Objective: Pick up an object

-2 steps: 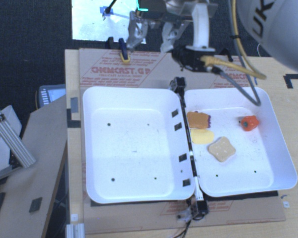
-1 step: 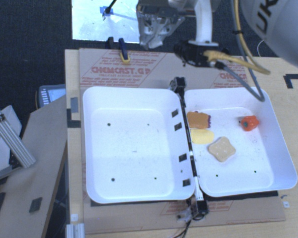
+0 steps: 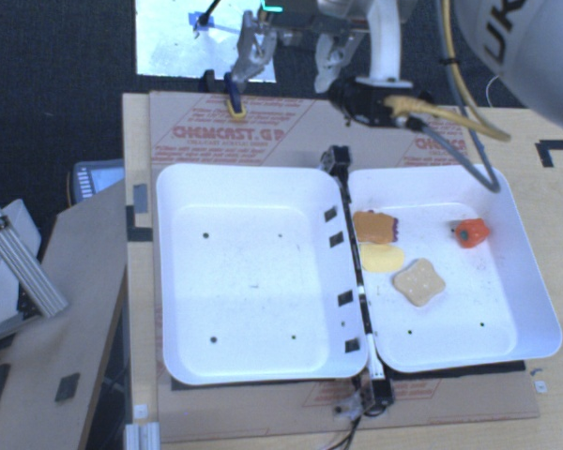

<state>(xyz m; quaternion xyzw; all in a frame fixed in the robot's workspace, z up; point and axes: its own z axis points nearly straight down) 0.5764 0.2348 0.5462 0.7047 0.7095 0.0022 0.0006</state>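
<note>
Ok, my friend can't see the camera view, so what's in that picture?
Two white bins sit side by side on a bench; the right bin holds a brown toast piece, a yellow piece, a tan cracker and a small red toy. The gripper hangs open above the far edge, apart from them, holding nothing.

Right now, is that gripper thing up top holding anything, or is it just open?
Gripper: open, holding nothing, raised above the far edge of the bench, beyond both bins.
</note>
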